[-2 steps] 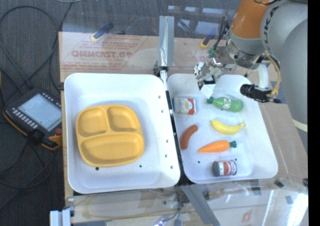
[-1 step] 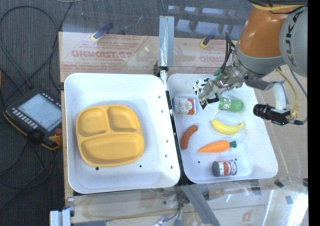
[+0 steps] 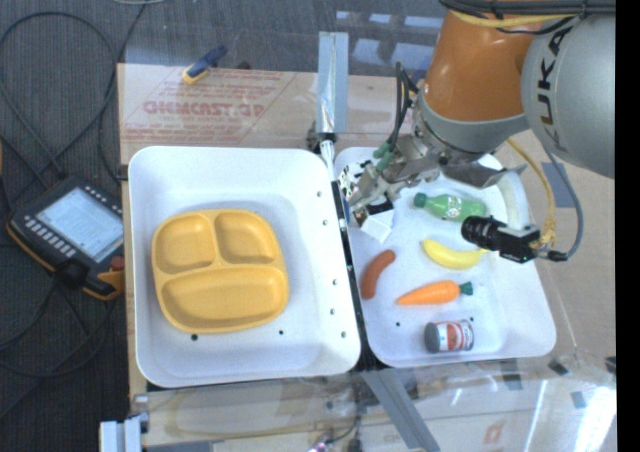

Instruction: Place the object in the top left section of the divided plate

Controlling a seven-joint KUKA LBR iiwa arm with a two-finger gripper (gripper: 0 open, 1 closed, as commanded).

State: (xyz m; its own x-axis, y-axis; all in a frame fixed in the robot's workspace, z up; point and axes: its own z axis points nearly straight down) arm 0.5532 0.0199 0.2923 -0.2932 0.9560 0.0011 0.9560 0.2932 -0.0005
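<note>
**Lining up a pick before the carry to the plate**

Grey carpet with trailing cables surrounds our bench, where two shallow white bins sit side by side. Our two-finger gripper (image 3: 368, 202) hangs low over the upper left corner of the right-hand white bin (image 3: 535, 340), close to the wall between the bins. We cannot tell whether it is spread or closed; the mechanism there is a dark, cluttered blur, and we see nothing held.

Candidates lie just beyond the gripper: a reddish-brown sausage-shaped toy (image 3: 376, 272) nearest below it, a green plastic bottle (image 3: 450, 206) off to its right, then a yellow plastic banana (image 3: 451, 255), an orange toy carrot (image 3: 432, 293) and a small metal can with a red label (image 3: 449, 336) farther down. Which one is meant we cannot say.

The yellow divided plastic plate (image 3: 218, 270) rests in the left-hand white bin (image 3: 170, 170), well apart across the wall. Its top left section looks small, so we should grip our object across its narrow middle, lift clear of the wall, and release low and centred.
</note>
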